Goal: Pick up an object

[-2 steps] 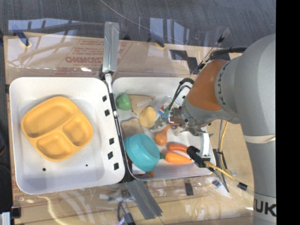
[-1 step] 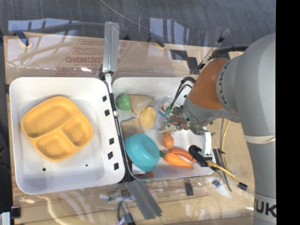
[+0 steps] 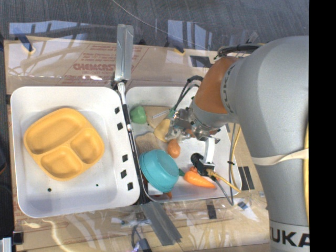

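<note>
The gripper [image 3: 176, 124] hangs low in the right bin [image 3: 157, 94], among a pale yellow piece [image 3: 162, 129], an orange piece [image 3: 174, 150], a teal bowl [image 3: 159, 170] and a carrot [image 3: 198, 179], apparently to pick one; its grip cannot be told.

This is a robotics lab set up for grasping trials, not a home or kitchen. A large grey industrial arm [image 3: 273, 119] with an orange band reaches over a bench [image 3: 63, 56] covered in printed cardboard and clear plastic sheet. On the bench, two shallow white bins [image 3: 21, 193] sit side by side, joined by a metal divider strip [image 3: 124, 51]. The bin nearer the arm holds toy food and a teal bowl [image 3: 159, 169]; the farther one holds a yellow sectioned plate [image 3: 63, 142]. Beyond the bench lies grey carpet [image 3: 63, 1].
</note>
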Controlling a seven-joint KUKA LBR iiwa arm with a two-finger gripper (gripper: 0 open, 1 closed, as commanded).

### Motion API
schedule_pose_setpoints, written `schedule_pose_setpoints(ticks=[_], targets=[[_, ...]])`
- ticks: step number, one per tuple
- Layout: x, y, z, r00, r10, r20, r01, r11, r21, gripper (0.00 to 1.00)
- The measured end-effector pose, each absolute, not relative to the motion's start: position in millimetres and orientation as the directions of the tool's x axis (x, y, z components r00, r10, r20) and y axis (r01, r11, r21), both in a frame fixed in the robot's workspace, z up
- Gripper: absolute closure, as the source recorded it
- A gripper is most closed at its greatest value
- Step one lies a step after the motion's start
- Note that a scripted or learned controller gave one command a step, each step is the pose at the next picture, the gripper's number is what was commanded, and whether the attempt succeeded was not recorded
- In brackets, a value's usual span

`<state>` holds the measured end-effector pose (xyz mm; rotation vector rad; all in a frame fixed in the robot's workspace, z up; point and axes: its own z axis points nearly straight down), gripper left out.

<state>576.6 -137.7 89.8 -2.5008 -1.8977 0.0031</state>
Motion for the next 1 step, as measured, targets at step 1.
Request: schedule_pose_setpoints(ticks=[1], targets=[[596.5, -56.5, 192.9, 0.192, 0.981, 0.003, 0.981, -0.192, 0.002, 1.0]])
